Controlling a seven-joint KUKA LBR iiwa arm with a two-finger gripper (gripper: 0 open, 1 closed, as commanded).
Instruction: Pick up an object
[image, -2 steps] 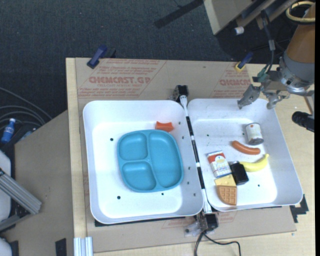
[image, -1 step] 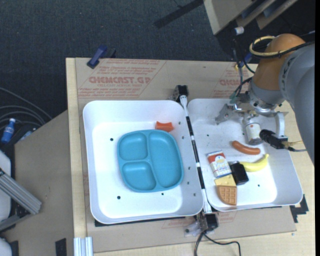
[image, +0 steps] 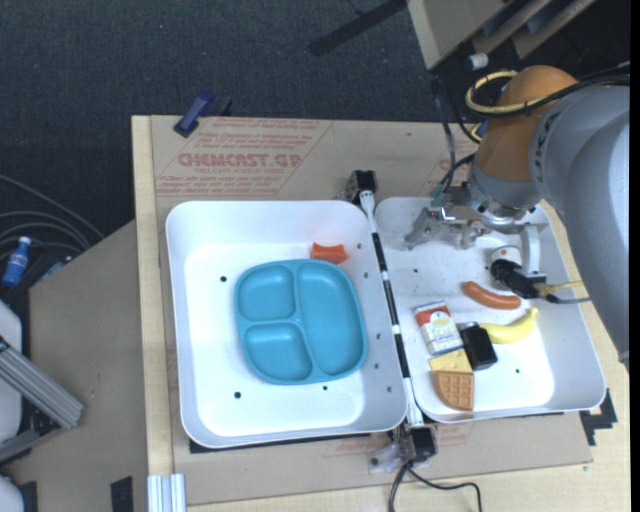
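Over the right bin (image: 560, 390), at its twelve o'clock end, the hand (image: 450, 226) hangs with nothing visibly between its spread fingers. Nothing is lifted: hot dog (image: 491, 294), banana (image: 513, 326), carton (image: 438, 329) and waffle (image: 453, 385) lie toward six o'clock.
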